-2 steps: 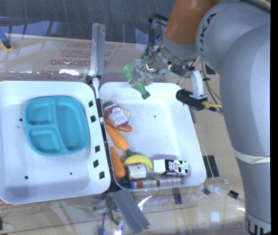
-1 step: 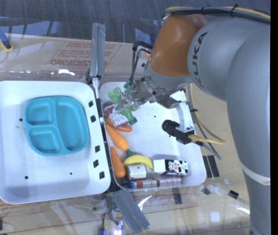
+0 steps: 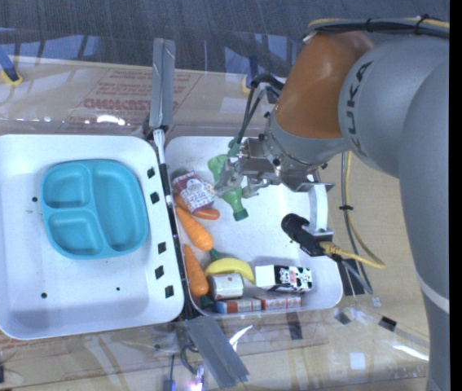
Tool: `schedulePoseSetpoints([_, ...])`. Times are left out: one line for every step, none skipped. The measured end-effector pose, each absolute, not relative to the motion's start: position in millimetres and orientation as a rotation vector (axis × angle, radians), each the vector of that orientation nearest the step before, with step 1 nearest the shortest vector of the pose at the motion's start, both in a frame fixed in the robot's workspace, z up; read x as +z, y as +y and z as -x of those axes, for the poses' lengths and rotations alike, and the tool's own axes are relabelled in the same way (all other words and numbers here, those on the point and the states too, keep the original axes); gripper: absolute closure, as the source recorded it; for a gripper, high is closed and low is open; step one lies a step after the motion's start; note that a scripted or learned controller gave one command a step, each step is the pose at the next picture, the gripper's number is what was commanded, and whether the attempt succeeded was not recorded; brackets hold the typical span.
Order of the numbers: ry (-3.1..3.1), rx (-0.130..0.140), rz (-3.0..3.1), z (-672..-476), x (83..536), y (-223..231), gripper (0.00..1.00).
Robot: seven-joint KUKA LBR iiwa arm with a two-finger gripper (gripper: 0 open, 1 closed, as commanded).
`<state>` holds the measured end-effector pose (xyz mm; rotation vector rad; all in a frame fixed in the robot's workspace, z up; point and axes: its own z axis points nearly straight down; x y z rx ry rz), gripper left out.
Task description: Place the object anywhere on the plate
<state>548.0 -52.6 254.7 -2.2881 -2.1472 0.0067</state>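
Gripper [image 3: 235, 179] sits over the right bin [image 3: 328, 296], clamped on a green bottle [image 3: 229, 187] held tilted between its fingers. Just left: a wrapped snack [image 3: 194, 192] and carrots [image 3: 194, 228]. Below it, a banana [image 3: 231, 267]. Well to its left, the blue divided plate [image 3: 94, 207] in the left bin [image 3: 19, 300].

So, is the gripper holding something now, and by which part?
Cannot be told. The gripper is low over the right bin, at a green object, but its grip is hidden.
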Motion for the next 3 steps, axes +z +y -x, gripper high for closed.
schedulePoseSetpoints([-2.168, 0.004, 2.273, -550.6, 258.6, 66.8, 1.00])
schedulePoseSetpoints([-2.167, 0.004, 2.274, -550.7, 258.7, 66.4, 0.00])
schedulePoseSetpoints([-2.357, 0.005, 2.072, -525.0, 235.0, 7.4, 0.00])
